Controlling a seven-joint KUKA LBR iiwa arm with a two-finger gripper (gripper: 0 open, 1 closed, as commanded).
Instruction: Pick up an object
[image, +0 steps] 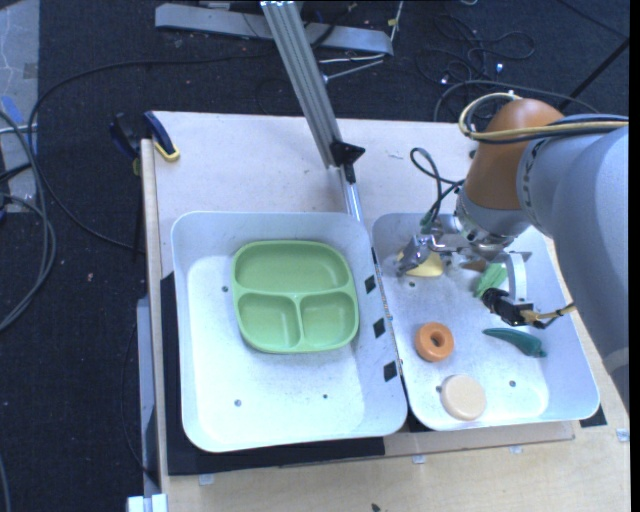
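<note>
Camera view: arm reaches in from the right, tool (432, 252) low over the back-left part of the right bin (565, 395). It sits right at a yellowish object (424, 266), maybe touching it. Can't tell if the tool is apart, together or clamped on anything; wrist and cabling block that.

Other candidates in the right bin: orange ring (434, 342) mid-bin, pale round disc (464, 396) near the front edge, dark green piece (518, 341) to the right, another green bit (490, 278) just under the wrist. All lie flat on the bin floor.

Left bin (200, 400) has a green divided plate (296, 296); the arm is well apart from it.

Progress: approach looks done, tool down at the target. Nothing visibly lifted, so the grasp is unconfirmed. Left: secure the grip, raise the object off the bin.
</note>
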